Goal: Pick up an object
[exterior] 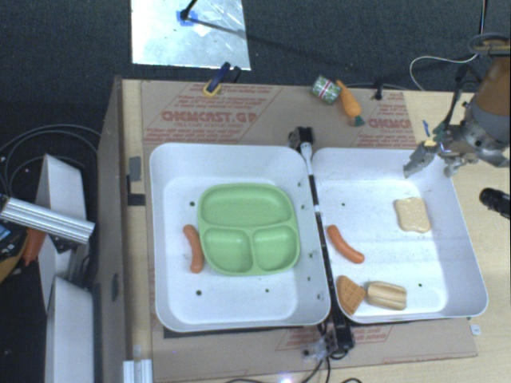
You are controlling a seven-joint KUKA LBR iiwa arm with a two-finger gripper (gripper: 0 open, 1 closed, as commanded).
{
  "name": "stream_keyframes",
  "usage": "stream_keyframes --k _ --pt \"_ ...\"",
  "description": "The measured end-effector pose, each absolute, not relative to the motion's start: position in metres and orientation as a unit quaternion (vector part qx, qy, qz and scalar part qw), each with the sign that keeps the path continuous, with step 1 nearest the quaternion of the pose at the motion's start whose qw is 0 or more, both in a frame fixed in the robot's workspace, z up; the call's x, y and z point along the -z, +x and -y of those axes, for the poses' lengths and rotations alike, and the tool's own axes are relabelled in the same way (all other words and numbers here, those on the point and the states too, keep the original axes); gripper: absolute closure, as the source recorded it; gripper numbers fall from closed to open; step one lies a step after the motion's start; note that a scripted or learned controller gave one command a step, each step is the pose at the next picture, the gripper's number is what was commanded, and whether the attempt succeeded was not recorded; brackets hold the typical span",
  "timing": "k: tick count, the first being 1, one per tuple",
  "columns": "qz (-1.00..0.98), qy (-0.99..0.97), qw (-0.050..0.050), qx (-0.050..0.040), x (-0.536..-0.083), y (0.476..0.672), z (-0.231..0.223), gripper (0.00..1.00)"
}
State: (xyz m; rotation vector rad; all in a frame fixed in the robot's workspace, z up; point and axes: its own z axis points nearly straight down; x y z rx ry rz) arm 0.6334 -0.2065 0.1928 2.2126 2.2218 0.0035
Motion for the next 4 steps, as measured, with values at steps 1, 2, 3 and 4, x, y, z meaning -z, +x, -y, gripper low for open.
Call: stream_keyframes --k 1,2,3,4 --pt "-0.708 0.706 0.003 -0.0016 -0.087 0.61 0.206 0.0" --pt "-0.709 0.705 0.003 -0.0018 -0.175 0.67 0.199 0.0" --pt "-0.708 0.706 0.0 0.0 -0.108 0.625 0.207 0.0" --pt "-0.708 0.707 0.001 -0.0003 -0.104 0.595 0.207 0.0"
